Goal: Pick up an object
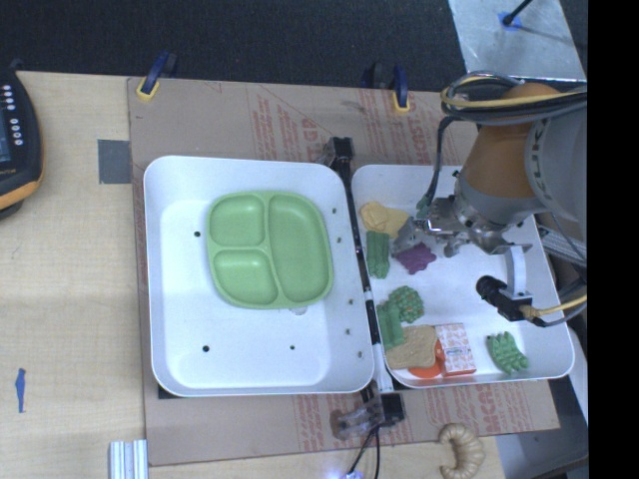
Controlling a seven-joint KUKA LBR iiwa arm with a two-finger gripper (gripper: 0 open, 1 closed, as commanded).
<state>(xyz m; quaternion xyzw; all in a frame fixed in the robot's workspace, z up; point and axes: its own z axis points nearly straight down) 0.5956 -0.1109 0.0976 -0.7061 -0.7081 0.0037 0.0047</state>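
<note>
The right bin [559, 362] holds several toy foods: a yellow piece [380, 215], a green strip [377, 252], a purple piece [415, 258], a green broccoli-like piece [401, 305], a tan slice [413, 347] over something orange, a red-and-white carton [455, 349] and a small green piece [506, 351]. My gripper [431, 230] hangs low over the upper left of this bin, just above and right of the purple piece and right of the yellow piece. The wrist hides its fingertips, and nothing visible sits between them.
The left bin [165, 267] carries a light green divided plate [270, 248]. A black fitting [504, 299] with cable sticks out under the arm over the right bin. A controller [15, 143] lies at the bench's left edge. A tan curled object [461, 450] sits below the bins.
</note>
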